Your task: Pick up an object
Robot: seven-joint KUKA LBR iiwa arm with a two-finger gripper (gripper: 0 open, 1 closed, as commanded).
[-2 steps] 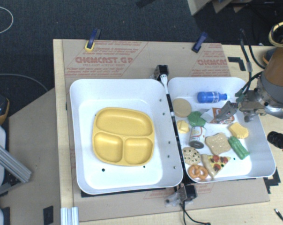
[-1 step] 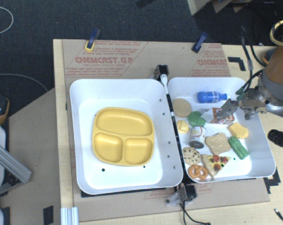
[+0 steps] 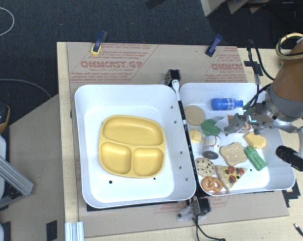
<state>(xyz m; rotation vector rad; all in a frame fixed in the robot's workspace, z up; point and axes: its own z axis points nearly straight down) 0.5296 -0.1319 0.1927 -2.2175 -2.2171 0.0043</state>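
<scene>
From my remote seat I see no single target; candidates all sit in the right shallow white bin (image 3: 277, 177): a blue plastic bottle (image 3: 225, 104) lying on its side near the far wall, a round tan cracker-like disc (image 3: 195, 115) beside the divider, a green round toy piece (image 3: 209, 127) just below it, a small pale yellow chunk (image 3: 195, 135), a small tin can with a red label (image 3: 210, 146), a toast-shaped tan slice (image 3: 234, 153), a green elongated toy vegetable (image 3: 255, 158), a yellow lumpy piece (image 3: 256, 141), a chocolate-chip cookie (image 3: 205, 166), a pizza slice toy (image 3: 231, 174) and a pretzel (image 3: 212, 185) at the near edge. The hand (image 3: 242, 122) hangs over the bin's middle, just above the toast slice and next to the yellow lumpy piece; I can't tell whether it's spread or pressed together, nothing visibly between. Grey arm with orange band (image 3: 292, 82) comes in from the right. The left shallow white bin (image 3: 91, 185) holds a yellow three-compartment plastic tray (image 3: 133, 145). Both bins rest on a cardboard-covered tabletop (image 3: 141, 62).
</scene>
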